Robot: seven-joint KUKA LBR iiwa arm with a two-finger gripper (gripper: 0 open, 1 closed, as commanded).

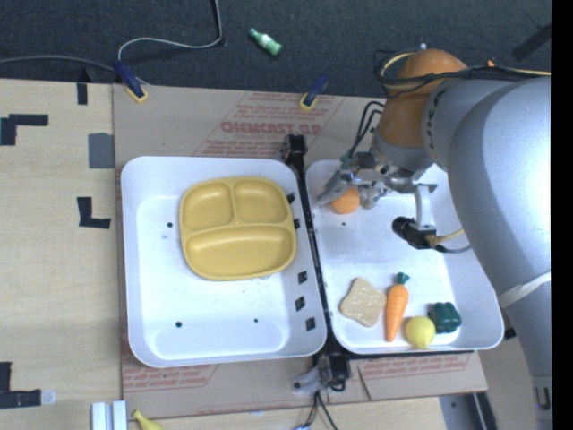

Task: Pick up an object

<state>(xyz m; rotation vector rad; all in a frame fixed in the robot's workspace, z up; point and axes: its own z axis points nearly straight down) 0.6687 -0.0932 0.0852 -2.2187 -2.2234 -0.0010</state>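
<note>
My gripper [351, 193] hangs over the back left part of the right bin [466, 285], with its fingers spread around a small orange ball [345, 203]. The ball rests on the bin floor between the fingertips and looks partly covered by them. Near the front of the same bin lie a slice of toast [363, 302], a carrot [395, 307], a yellow lemon [419, 331] and a dark green piece [444, 316].
The left bin [148, 267] holds a yellow divided plate [238, 226]. A black divider clip [295, 149] sits between the bins at the back. The grey arm [492, 159] covers the right side of the right bin. A green item [265, 41] lies on the dark floor behind.
</note>
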